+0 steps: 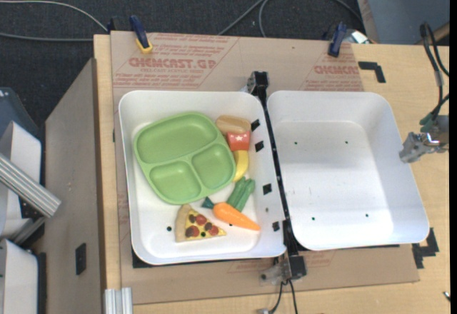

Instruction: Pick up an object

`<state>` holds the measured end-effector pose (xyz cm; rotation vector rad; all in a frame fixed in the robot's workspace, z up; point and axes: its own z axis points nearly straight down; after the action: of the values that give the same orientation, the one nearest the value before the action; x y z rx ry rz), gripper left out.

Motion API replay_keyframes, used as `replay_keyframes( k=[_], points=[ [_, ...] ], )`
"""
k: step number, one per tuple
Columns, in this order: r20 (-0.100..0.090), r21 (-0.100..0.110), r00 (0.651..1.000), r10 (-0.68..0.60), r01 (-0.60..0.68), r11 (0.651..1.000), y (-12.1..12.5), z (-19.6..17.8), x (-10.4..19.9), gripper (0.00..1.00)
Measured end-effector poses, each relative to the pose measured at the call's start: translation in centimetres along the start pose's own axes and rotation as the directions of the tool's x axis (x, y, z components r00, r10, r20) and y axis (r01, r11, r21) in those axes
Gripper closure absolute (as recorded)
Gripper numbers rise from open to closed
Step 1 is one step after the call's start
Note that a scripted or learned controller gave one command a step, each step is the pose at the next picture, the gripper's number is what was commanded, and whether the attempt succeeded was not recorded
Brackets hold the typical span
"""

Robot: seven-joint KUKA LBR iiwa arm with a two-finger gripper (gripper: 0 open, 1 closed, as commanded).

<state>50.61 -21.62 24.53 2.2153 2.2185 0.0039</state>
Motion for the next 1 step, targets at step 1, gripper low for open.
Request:
replay_keyframes(
  k=[1],
  points=[
    [-0.007, 0.009, 1.000, -0.004, 0.005, 1.000, -0.02, 1.16, 5.87, 1.00]
  ],
)
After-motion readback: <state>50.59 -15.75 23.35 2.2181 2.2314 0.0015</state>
